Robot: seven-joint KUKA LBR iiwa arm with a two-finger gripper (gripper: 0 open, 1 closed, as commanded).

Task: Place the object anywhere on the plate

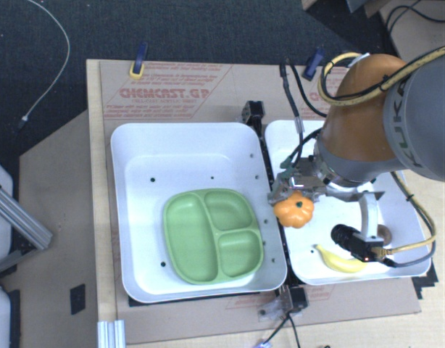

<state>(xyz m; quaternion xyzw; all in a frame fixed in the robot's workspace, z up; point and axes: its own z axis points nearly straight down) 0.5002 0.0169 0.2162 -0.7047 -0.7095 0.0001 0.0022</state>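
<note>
The orange pumpkin (295, 212) is seen just under the hand (301, 188), at the seam between the bins; whether it is gripped cannot be told. It should be carried left and lowered gently onto the green plate (208, 239).

Dark blue carpet (172, 20) — brown bench board (172, 85) on it.
</note>
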